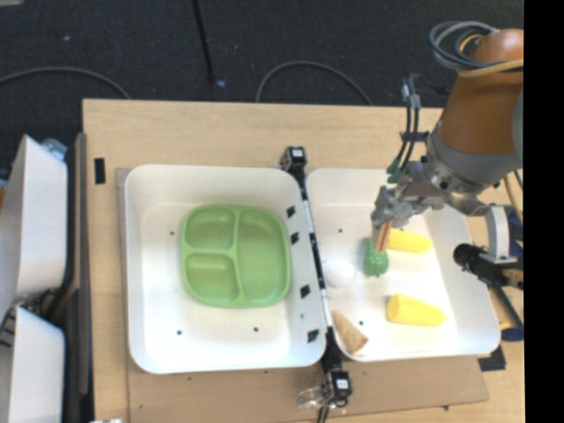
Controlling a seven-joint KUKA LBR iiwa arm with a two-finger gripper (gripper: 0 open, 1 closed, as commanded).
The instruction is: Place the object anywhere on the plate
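A green divided plate (236, 256) lies in the left white bin (150, 324). In the right bin (467, 324), a toy carrot (377, 256) with a green leafy end and a thin orange body points up toward the gripper. My gripper (389, 219) is directly over the carrot's orange end, which runs up under its tip. From this view I cannot tell whether the carrot is lifted or resting on the bin floor.
Two yellow pieces share the right bin, one (408, 241) just right of the carrot and one (415, 311) nearer the front. A tan wedge (350, 334) lies at the bin's front left corner. The raised divider (308, 254) separates the bins.
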